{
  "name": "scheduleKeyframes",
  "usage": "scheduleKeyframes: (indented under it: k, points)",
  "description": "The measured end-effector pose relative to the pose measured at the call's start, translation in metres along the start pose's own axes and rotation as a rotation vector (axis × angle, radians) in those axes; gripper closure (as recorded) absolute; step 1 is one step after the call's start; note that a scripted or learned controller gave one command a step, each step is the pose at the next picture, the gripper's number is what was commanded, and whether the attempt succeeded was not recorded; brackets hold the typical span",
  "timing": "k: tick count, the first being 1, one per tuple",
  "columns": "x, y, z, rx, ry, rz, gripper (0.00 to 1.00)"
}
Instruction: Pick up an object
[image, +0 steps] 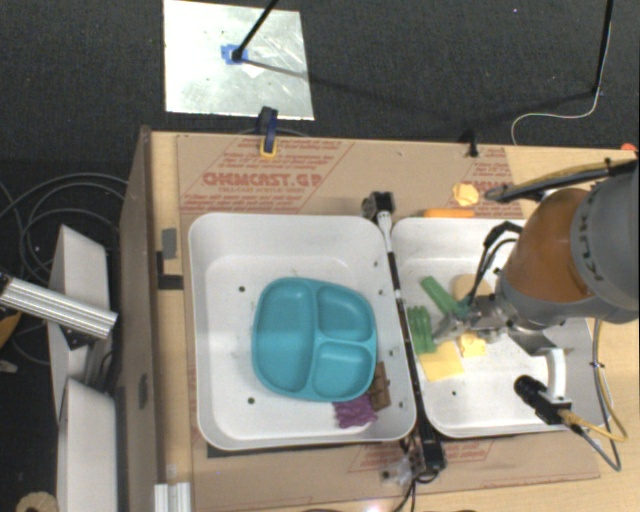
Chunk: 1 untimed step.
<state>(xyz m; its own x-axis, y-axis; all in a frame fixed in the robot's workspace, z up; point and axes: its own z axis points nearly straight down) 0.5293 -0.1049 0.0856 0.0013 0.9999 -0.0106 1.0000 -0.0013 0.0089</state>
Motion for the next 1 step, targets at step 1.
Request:
scheduleKeyframes:
  k: [1]
  points:
    - [0.0029,0.0012,-0.0096,0.004,0.008,-0.003,1.0]
